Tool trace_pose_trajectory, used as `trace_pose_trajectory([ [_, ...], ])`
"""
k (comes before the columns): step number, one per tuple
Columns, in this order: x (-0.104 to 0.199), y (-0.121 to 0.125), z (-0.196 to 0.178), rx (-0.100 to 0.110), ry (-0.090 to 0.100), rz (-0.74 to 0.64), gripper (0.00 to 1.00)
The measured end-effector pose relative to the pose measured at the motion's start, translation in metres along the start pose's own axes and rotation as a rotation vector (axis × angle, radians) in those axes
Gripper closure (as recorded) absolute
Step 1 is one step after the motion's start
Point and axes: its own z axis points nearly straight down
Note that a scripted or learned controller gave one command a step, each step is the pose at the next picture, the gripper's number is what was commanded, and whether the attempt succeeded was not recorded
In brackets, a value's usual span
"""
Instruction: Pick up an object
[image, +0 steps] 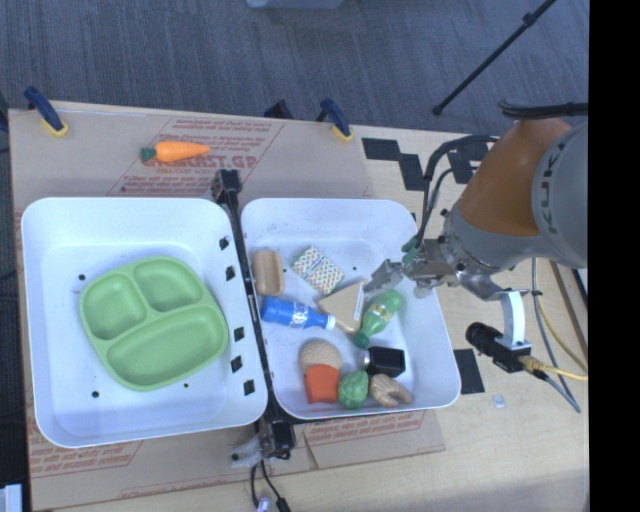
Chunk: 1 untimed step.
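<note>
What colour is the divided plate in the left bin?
Light green. The divided plate shows clearly in the camera view.

The arm (530, 190) is cut off at the frame's right; the tan wedge (343, 302) lies partly under the green bottle (378, 316).

Even overhead light, soft faint shadows, slightly soft focus, mild glare on bins (60, 240)

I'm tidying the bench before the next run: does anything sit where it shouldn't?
Yes: a toy carrot lies on the cardboard behind the left bin, outside both bins. The other small items are in the right bin.
</note>
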Motion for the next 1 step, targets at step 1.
trace_pose_trajectory([
  [1,-0.0284,0.0116,0.1175,-0.009,-0.003,0.001,0.0],
])
